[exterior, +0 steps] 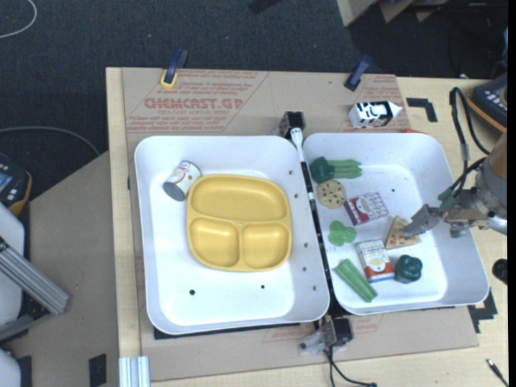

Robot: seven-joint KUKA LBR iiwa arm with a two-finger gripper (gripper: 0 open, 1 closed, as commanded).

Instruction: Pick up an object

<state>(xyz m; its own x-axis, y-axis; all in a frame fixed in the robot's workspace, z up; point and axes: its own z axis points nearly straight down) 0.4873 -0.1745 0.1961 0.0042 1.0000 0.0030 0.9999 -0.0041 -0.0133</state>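
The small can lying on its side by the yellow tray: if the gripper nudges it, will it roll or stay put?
The can lies on its side, so it probably rolls on the smooth bin floor. It sits close to the yellow tray, which may stop it that way. It looks small, likely light.

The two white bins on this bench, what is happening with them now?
The grey robot arm's gripper reaches from the right into the right white bin, low beside a small tan pizza-slice toy. Nothing is visibly lifted yet. The left white bin holds a yellow divided plastic plate and a small tipped cup.
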